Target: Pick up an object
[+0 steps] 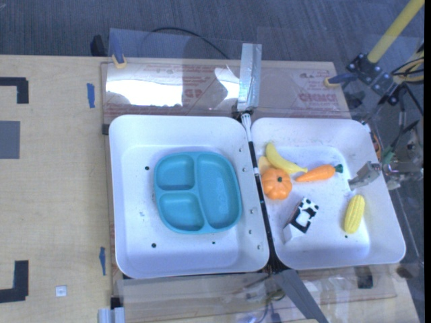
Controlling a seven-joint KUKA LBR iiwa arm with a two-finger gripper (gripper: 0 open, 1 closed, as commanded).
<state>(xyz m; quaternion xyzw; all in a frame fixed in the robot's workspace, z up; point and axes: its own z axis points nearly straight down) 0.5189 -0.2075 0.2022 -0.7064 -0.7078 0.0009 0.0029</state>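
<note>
The right bin (337, 246) holds several small toys. A yellow banana (279, 160) lies near its left wall, touching an orange pumpkin (276, 184) just below it. An orange carrot (316, 173) with a green tip points right from the banana. A yellow corn cob (354, 213) lies on its own towards the right wall. A black-and-white block (304, 215) sits tilted in the lower middle of the bin.
The left bin (128, 180) holds a teal divided plate (199, 192). A grey metal bar (249, 76) stands behind the seam between the bins. A yellow pole with a black clamp (374, 69), cables and a small grey metal piece (367, 172) crowd the right bin's right rim.
</note>
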